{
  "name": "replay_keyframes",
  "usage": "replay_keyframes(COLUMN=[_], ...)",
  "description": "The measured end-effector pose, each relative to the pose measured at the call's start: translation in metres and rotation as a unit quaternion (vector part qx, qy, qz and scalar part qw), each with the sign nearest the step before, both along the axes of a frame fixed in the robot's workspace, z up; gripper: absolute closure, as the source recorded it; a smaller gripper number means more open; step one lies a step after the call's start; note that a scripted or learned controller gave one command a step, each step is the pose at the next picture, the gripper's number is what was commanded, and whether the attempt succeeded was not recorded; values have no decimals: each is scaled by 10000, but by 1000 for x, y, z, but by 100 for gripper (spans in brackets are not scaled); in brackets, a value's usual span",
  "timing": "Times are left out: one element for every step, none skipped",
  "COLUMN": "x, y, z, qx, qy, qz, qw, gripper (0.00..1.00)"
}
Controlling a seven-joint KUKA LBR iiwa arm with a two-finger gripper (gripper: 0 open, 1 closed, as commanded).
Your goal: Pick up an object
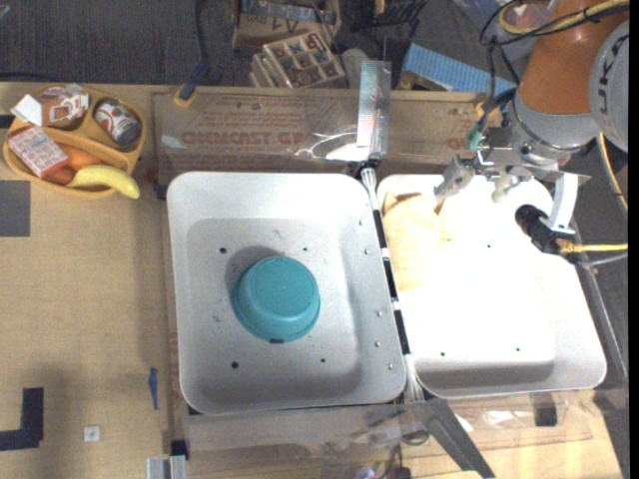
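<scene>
A teal bowl [278,297] lies upside down in the middle of the left bin [200,218]. My gripper [467,194] hangs over the far edge of the right bin [559,357], well to the right of the bowl and apart from it. Its two fingers [442,194] are spread open with nothing between them. The grey arm with its orange band [559,58] comes in from the upper right.
A tan tray [20,153] with a banana and food items sits at the far left of the bench. A clear plastic sheet and a metal divider [373,108] stand behind the bins. Cables and boxes lie beyond the bench.
</scene>
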State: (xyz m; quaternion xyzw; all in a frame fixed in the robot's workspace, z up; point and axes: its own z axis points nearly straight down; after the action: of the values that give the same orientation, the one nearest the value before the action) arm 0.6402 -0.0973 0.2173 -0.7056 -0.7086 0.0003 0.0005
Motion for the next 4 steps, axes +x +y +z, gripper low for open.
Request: replay_keyframes(x=[27,12,13,16], y=[-20,-18,-19,-23], z=[-105,-128,-116,-127], qx=[0,3,8,-2], qy=[-3,-24,-48,-42], qz=[453,-1146,-1144,470], qw=[9990,9934,9934,9989], gripper=[0,0,100,100])
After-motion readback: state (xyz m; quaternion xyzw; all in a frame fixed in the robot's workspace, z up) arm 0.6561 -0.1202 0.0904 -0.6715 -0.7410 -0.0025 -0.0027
